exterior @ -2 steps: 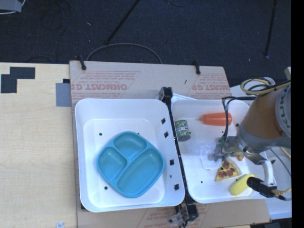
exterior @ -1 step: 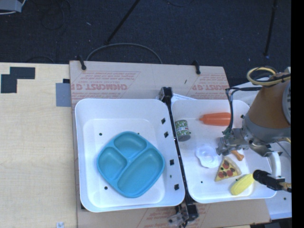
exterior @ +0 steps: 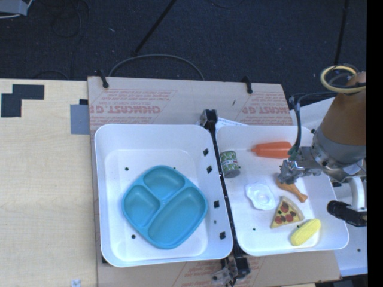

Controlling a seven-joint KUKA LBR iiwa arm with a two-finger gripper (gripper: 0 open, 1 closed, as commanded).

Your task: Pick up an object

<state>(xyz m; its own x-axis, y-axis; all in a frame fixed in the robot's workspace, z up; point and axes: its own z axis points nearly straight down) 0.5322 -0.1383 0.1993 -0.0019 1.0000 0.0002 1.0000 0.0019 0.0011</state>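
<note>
white plastic toys lie loose in the right bin (exterior: 335,244), so any is fair game; my gripper (exterior: 289,173) hangs low over the tan drumstick (exterior: 293,189), between carrot (exterior: 272,150) and pizza slice (exterior: 286,213). whether it grips, i cannot tell.

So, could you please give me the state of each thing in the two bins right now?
Blue divided plate: flat in the left bin, nothing on it.
Small can: in the right bin by the divider.
Carrot: lying flat.
Fried egg: flat.
Pizza slice: flat.
Corn: lying flat.
Drumstick: lying just below the gripper.
</note>
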